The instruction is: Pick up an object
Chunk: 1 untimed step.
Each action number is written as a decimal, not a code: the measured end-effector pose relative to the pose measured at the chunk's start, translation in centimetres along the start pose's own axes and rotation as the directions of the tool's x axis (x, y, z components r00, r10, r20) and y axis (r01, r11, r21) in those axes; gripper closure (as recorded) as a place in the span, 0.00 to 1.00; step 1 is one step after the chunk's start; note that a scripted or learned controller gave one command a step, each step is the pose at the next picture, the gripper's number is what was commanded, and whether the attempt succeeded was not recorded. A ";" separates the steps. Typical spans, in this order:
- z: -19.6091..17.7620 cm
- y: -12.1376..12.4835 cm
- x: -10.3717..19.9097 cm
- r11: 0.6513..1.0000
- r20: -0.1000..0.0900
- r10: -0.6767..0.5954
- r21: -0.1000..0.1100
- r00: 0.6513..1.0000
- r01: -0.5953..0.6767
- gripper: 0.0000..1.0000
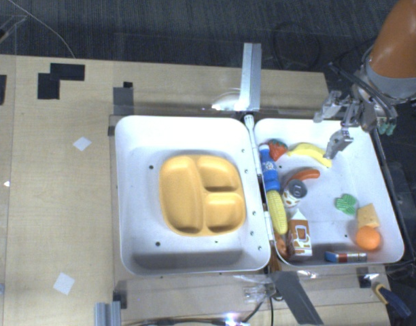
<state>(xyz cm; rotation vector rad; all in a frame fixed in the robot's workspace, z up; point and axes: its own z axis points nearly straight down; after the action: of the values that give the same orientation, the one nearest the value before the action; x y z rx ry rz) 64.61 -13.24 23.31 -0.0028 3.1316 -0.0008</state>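
My gripper hangs over the back of the right bin, open, with nothing between its fingers. One fingertip is near the bin's back rim, and the other sits just right of a yellow banana. Beside the banana lie a red and green piece, a red sausage-shaped item and a small can. Along the bin's left wall lie a blue bottle, a corn cob and a brown carton.
At the right bin's front right are a green item, a yellow wedge, an orange and a marker. The left bin holds a yellow divided tray. A metal post stands behind the divider.
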 end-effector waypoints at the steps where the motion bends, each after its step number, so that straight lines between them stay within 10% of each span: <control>1: 13.4 -0.5 -1.6 0.935 -0.005 0.354 0.003 0.935 -0.354 0.00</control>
<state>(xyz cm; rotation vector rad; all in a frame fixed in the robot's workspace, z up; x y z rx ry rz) 66.37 -13.74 9.96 0.5621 3.0867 -0.0008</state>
